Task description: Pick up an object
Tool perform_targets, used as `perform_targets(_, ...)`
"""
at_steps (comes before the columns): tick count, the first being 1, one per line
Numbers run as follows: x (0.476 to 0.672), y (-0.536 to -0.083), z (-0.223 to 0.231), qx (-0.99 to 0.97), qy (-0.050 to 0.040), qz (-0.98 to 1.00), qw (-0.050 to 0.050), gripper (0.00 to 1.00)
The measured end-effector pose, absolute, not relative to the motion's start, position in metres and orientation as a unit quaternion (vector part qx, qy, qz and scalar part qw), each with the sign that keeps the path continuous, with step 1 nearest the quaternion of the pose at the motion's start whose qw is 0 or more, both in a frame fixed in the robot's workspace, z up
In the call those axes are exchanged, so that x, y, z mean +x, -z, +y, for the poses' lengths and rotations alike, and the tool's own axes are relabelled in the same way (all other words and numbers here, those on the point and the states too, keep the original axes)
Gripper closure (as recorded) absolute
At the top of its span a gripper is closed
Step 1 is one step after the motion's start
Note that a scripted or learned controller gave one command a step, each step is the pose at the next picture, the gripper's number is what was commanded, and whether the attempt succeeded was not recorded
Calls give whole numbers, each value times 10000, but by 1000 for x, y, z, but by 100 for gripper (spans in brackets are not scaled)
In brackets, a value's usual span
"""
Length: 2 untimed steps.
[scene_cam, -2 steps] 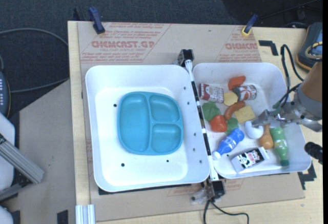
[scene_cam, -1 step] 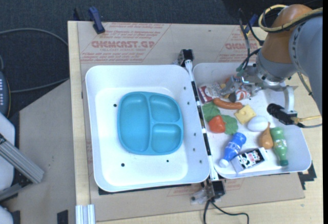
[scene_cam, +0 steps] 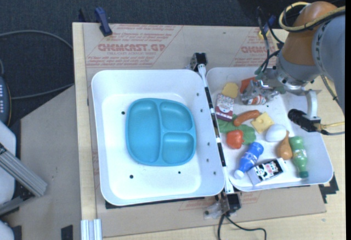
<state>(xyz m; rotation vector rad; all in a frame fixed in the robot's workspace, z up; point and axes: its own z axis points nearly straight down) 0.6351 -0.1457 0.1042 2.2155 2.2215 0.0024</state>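
My gripper (scene_cam: 255, 92) hangs low over the far end of the right bin (scene_cam: 323, 163), just inside its far rim, and whether it is spread or closed I cannot tell (my own wrist and its metal housing cover that part); nothing is visibly held in it. The things I could pick lie in that bin, mostly on the near side of me: a yellow block (scene_cam: 230, 89) sits just beside the gripper toward the wall shared with the left bin; a small red-and-white packet (scene_cam: 224, 106) lies against that shared wall, a little nearer; an orange sausage-shaped toy (scene_cam: 247, 117) lies just below the gripper, with a pale yellow piece (scene_cam: 262, 122) touching its end; a red tomato (scene_cam: 235, 138) rests on something green (scene_cam: 248, 134) toward the bin's middle; a white egg (scene_cam: 276, 133) sits beside those; a blue bottle (scene_cam: 250, 157) and a black-and-white carton (scene_cam: 267, 170) lie at the near edge; a green bottle (scene_cam: 299, 155) and a brown pear-like toy (scene_cam: 284, 149) lie toward the near right corner. The left bin (scene_cam: 104, 140) holds a blue divided plate (scene_cam: 160, 130) at its centre, well apart from me.
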Motion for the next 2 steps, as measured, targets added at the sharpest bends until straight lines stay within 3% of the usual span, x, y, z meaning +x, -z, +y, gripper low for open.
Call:
perform_targets(1, 583, -185, -69, 7064, 0, 7078, -7, 100)
perform_targets(2, 568, -193, -36, 7068, 5, 7074, -13, 100)
